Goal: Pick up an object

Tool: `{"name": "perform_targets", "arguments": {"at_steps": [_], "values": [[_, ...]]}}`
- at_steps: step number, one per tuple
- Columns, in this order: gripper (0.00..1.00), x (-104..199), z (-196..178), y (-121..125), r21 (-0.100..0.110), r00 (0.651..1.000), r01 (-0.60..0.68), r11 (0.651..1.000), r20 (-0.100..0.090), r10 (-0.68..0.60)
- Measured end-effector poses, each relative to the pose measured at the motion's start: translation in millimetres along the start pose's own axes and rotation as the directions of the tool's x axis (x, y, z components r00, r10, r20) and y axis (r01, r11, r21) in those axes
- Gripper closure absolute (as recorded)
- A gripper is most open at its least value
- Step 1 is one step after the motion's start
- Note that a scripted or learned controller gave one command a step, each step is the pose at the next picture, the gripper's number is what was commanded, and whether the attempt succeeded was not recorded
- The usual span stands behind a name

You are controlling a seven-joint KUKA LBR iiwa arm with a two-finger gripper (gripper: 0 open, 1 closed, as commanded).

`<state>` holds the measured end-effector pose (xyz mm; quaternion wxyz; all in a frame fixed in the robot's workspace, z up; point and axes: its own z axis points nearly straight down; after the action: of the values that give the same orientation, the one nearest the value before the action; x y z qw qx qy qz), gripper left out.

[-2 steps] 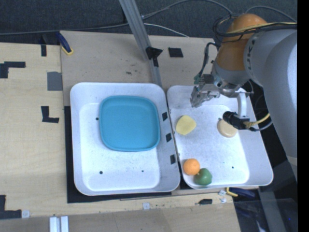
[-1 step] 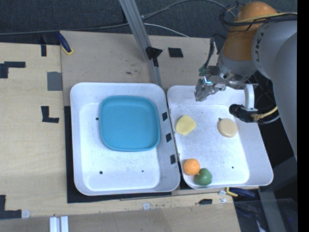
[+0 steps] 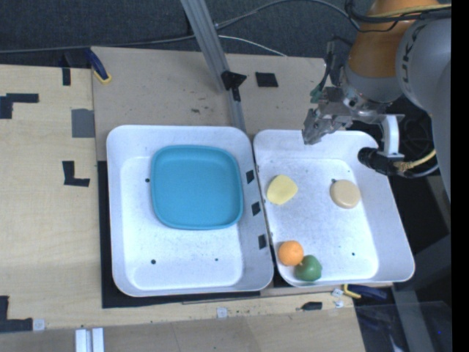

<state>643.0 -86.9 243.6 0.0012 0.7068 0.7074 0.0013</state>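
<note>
Two bins, gripper up at the right bin's far rim.

Left bin [image 3: 128,196] carries a blue plate [image 3: 196,186]. Right bin [image 3: 381,226] has a yellow piece [image 3: 281,190], a cream disc [image 3: 344,193], an orange ball [image 3: 291,253] touching a green one [image 3: 308,268]. The gripper [image 3: 316,133] hovers over the far edge with nothing in it, finger spread impossible to tell; the yellow piece lies nearest, toward the front and left.

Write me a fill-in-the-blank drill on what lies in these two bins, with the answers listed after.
1. The blue plate lies in the ____ bin.
2. The orange ball touches a ____ object at the right bin's near edge.
3. The gripper hangs over the right bin's ____ edge.
4. The right bin holds ____ objects in all.

Missing words: left; green; far; four
</note>
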Motion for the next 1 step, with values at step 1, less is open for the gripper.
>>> {"name": "perform_targets", "arguments": {"at_steps": [1], "values": [[1.00,50.6,-6.1,-4.8,0.003,1.000,0.004,1.000,-0.001,-0.004]]}}
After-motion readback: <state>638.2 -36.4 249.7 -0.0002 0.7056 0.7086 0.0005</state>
